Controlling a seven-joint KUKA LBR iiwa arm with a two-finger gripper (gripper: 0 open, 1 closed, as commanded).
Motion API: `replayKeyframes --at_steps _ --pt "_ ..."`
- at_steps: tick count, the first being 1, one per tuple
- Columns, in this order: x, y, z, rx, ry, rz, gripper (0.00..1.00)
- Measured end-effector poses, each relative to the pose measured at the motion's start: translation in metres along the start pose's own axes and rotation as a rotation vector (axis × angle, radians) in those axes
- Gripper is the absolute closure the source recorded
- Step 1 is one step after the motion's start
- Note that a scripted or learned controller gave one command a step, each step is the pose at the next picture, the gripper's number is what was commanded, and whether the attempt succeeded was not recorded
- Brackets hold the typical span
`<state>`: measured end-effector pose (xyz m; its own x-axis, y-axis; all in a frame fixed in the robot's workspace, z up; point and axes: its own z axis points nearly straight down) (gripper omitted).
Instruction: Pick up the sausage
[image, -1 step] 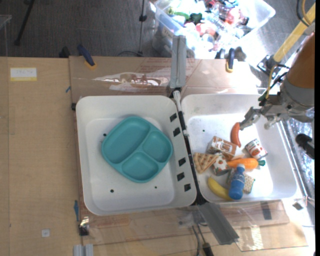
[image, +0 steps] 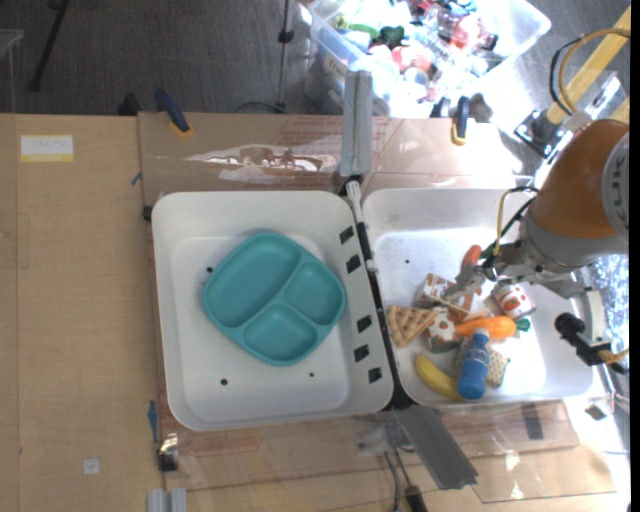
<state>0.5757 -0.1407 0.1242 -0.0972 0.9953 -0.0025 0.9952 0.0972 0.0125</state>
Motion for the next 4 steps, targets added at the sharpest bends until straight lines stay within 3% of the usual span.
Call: replayKeyframes --at_steps 1,2,3,4 --pt "0.039 -0.076 0.032 -0.005 -0.004 -0.517 0.0" --pt "-0.054 0.01 -0.062 0.006 0.001 -0.444 0.0" --pt "-0.065 0.053 0.02 -0.006 -0.005 -0.455 0.0" --pt "-0.053 0.012 0.032 -0.003 -0.004 -0.425 0.0"
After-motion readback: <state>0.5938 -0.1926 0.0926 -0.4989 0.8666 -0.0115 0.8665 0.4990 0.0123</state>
